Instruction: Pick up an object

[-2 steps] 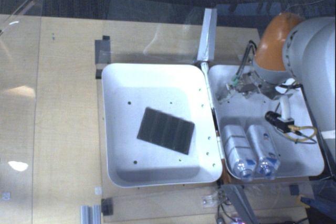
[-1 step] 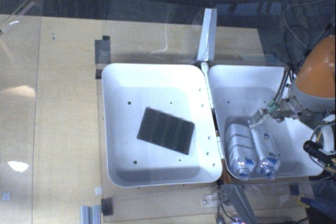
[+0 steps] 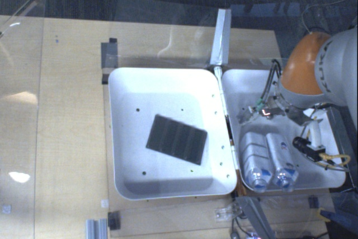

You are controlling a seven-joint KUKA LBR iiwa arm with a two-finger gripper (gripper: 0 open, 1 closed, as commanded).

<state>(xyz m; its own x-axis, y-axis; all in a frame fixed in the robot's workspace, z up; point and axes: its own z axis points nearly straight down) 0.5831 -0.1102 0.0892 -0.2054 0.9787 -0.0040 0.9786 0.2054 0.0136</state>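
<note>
Just below the gripper (image 3: 267, 112), two bottles (image 3: 265, 158) lie side by side

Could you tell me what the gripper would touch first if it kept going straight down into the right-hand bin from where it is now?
Probably the two plastic bottles lying side by side in the right bin. The gripper hangs just beyond their bases, so it might instead meet bare bin floor; depth is unclear from this slanted view.

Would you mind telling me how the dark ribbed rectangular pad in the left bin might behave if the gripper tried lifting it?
The dark ribbed rectangular pad lies flat on the left white bin floor, so its edges look hard to get under. It appears thin, probably light, perhaps bendy. Unlike the two clear plastic bottles, it shouldn't roll.
</note>
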